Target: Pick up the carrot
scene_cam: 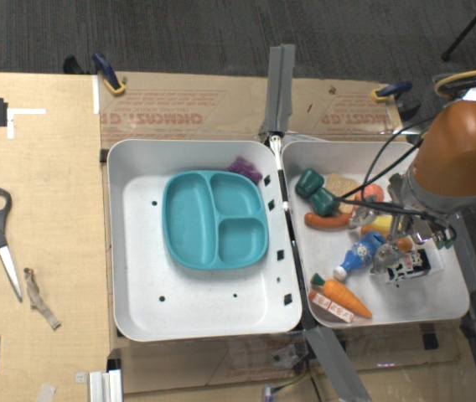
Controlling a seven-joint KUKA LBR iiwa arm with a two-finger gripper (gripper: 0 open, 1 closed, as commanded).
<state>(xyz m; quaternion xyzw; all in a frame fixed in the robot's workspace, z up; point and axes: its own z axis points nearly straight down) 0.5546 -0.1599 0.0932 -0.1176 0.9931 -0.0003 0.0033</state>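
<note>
Here, carrot in right bin, teal tray in left bin.

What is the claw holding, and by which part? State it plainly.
Nothing that can be seen. The claw hangs over the right bin, and the carrot lies apart from it near the bin's front edge.

carrot | orange, green top | lying flat | right bin, front-left corner

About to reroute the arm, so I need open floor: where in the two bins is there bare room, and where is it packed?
Free: the left white bin floor around the teal divided plate, widest along its near and left walls. In the right white bin, a bare patch right of the orange toy carrot. Crowded: its far half, toys packed beside the gripper.
</note>
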